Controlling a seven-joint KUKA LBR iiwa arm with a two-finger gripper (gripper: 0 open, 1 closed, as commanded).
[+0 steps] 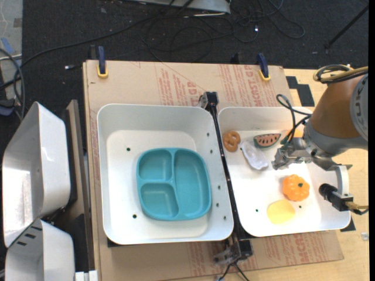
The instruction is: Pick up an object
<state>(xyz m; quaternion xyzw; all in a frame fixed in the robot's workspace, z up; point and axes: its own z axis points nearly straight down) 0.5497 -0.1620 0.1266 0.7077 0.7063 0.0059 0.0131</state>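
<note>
In the right bin (328, 215), a lemon (280, 212) lies nearest, an orange (296, 188) just behind it. The gripper (280, 158) hangs beside a white scrap (255, 156); finger state I cannot tell. Farther back sit a melon slice (267, 139) and pretzel (231, 140). The left bin (117, 127) holds a teal tray (173, 184).

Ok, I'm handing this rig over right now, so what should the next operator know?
Gripper: low in the right white bin, over bare floor; grip state unclear, nothing seen held.
Right bin: brown pretzel, watermelon slice, pale crumpled piece, orange pumpkin-shaped toy, yellow lemon-like toy.
Left white bin: teal divided plate.
Done: nothing lifted.
Left: grasp and raise one object.
</note>
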